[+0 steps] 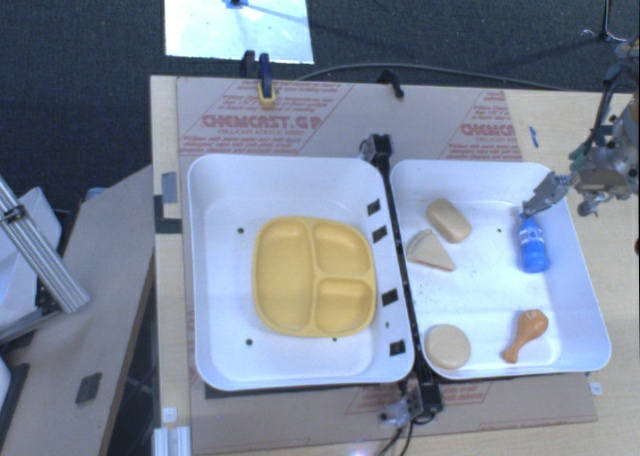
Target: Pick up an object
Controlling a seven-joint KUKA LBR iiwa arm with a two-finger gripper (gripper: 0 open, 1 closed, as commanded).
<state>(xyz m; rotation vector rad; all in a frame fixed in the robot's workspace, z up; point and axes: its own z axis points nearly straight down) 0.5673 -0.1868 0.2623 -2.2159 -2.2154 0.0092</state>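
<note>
The right bin (590, 294) holds several small items: a blue bottle (533, 246), a tan oval roll (449, 220), a pale wedge (432, 252), a round tan disc (448, 346) and an orange drumstick-shaped toy (525, 334). My gripper (563, 202) hangs over the bin's far right corner, just above and right of the blue bottle. It is open, with nothing between its fingers. One grey finger (544, 193) points down-left towards the bottle's cap.
A yellow divided plate (315, 276) lies in the left bin (220, 204). Black clips run along the divider between the bins (385, 244). A blue and yellow clamp (264, 79) sits at the board's far edge. An aluminium rail (40, 254) stands off to the left.
</note>
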